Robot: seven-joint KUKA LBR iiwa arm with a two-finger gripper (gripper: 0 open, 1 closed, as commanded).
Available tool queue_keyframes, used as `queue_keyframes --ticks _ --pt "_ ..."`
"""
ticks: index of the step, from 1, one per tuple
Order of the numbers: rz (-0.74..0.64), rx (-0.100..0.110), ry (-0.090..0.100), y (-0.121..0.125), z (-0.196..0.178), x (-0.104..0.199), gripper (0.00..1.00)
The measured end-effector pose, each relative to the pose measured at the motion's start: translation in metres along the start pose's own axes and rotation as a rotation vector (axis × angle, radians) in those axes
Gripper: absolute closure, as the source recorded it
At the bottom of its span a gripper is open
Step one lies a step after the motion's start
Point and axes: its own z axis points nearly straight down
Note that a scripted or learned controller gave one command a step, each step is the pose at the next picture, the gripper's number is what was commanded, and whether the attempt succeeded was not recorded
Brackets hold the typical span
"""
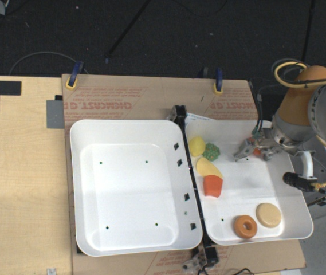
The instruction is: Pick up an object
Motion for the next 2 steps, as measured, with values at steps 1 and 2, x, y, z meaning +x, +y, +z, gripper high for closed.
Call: queue_keyframes --ticks 1,2 --pt "0.0 0.0 0.0 0.0 0.0 0.0 0.0" --pt "0.0 0.0 0.0 0.0 0.0 0.0 0.0"
